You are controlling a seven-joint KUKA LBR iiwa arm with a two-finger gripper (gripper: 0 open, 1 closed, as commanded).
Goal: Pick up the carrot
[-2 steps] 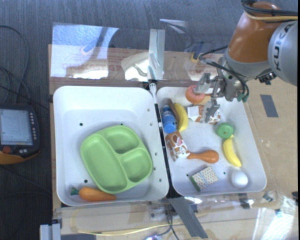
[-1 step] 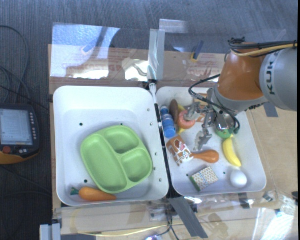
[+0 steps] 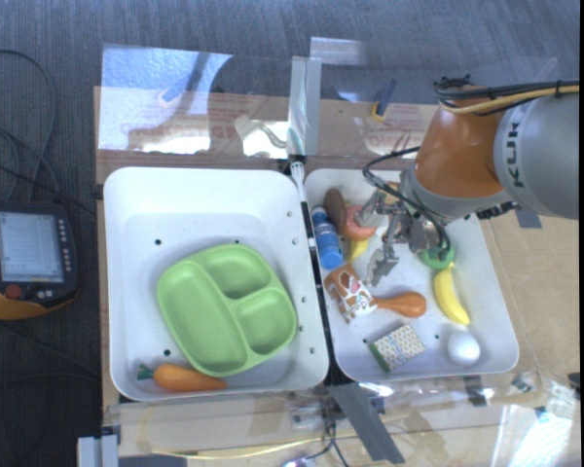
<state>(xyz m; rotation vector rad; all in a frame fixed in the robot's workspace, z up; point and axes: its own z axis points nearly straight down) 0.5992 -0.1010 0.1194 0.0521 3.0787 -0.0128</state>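
**Gripper hanging over the wrong bin, carrot waiting far off**

Camera view: the grey arm with its orange band is reaching in from the right and is holding its two-finger gripper low over the right white plastic bin. Whether the gripper is spread or pressed together I cannot tell; the metal parts are blurring into the clutter beneath them, and nothing is visibly sitting between them.

The orange carrot with its small green top is lying well apart from the gripper, far to its left and nearer the camera, in the front corner of the left white plastic bin. It is resting on its side just beside the front edge of the light-green divided plastic plate, which is sitting between the gripper and the carrot.

Close around the gripper, toys are crowding the right bin: a blue bottle just to its left, a yellow plastic banana to its right, an orange drumstick-shaped toy just in front of it, and a white egg further forward and right.

Judging by this, the task is sitting at the approach step, with no grasp begun. The next move is calling for a lift clear of the clutter, a long crossing over the divider wall and the plate, then a descent aligned across the carrot's narrow body, staying clear of the bin's corner wall.
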